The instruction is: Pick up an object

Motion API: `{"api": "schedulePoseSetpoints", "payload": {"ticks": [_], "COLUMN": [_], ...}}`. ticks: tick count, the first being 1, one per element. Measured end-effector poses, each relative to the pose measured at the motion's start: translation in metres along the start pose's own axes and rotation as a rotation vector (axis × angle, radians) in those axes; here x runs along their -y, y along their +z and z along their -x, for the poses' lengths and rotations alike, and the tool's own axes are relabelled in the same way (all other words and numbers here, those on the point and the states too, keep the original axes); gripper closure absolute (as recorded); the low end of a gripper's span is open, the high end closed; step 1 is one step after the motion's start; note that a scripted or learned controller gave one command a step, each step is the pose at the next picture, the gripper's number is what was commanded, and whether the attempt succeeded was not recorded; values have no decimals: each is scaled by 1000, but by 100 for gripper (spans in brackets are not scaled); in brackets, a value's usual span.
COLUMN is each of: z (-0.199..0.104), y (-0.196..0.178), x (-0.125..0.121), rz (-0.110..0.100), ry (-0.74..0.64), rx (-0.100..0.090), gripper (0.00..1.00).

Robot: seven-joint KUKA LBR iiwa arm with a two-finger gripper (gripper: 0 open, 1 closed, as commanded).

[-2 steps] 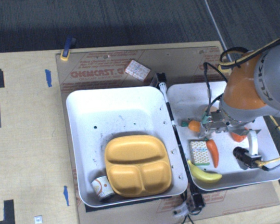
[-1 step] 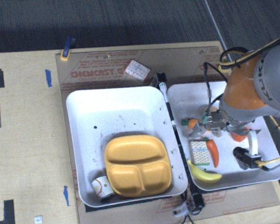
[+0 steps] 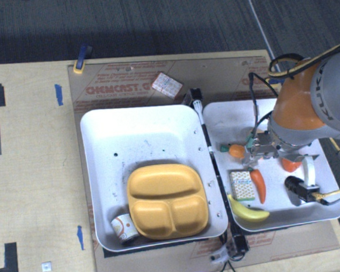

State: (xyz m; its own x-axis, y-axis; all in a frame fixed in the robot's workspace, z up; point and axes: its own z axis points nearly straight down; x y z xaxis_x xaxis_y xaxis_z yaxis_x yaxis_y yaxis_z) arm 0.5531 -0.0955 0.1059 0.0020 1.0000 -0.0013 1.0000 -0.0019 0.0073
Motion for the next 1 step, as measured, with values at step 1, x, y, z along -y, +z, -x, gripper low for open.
{"api": "schedulePoseSetpoints", "payload": {"ticks": [1], "z": [0], "y": [0], "x": [0], "rz": [0], "ry": [0], "rx": [0], "gripper": [0]}}
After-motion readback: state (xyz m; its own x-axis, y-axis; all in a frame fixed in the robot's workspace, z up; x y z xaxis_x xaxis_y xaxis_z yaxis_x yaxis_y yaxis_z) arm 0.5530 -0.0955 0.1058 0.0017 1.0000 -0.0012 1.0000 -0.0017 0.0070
